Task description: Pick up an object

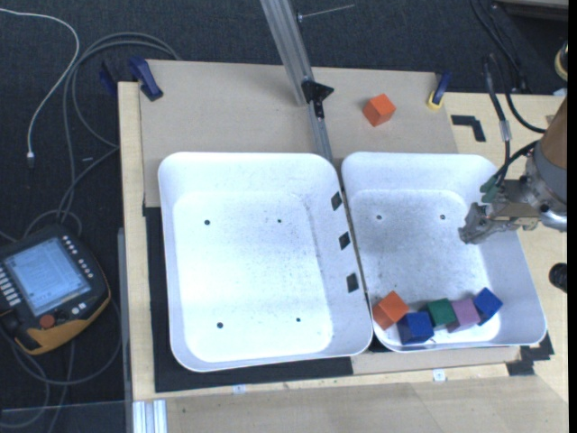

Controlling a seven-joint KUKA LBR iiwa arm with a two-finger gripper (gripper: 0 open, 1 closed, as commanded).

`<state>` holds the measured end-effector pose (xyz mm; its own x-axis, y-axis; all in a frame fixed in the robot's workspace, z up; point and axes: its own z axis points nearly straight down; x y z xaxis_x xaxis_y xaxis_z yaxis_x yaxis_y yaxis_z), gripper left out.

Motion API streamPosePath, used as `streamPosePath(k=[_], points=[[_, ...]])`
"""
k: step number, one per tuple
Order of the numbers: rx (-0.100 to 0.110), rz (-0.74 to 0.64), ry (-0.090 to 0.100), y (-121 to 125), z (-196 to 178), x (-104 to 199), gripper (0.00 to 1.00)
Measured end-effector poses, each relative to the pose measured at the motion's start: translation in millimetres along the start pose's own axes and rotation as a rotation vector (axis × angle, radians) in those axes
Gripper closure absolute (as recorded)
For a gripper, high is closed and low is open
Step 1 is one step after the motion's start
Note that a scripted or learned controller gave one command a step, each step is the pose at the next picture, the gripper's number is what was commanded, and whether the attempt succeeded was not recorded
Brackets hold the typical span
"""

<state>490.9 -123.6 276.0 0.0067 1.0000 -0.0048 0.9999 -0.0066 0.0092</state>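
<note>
Hovering over the right bin (505, 242), the gripper (472, 232) sits far from 5 blocks (437, 314); finger state cannot be told.

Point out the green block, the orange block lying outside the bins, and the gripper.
green block (441, 312), camera view, on its top face.
orange block outside the bins (380, 109), camera view, on its top face.
gripper (471, 233), camera view, at its tip over the right bin.
</note>
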Motion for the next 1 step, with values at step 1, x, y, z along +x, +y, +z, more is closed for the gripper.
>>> streamPosePath(k=[1], points=[[0.004, -0.011, 0.005, -9.5, -20.4, 27.2, 1.0]])
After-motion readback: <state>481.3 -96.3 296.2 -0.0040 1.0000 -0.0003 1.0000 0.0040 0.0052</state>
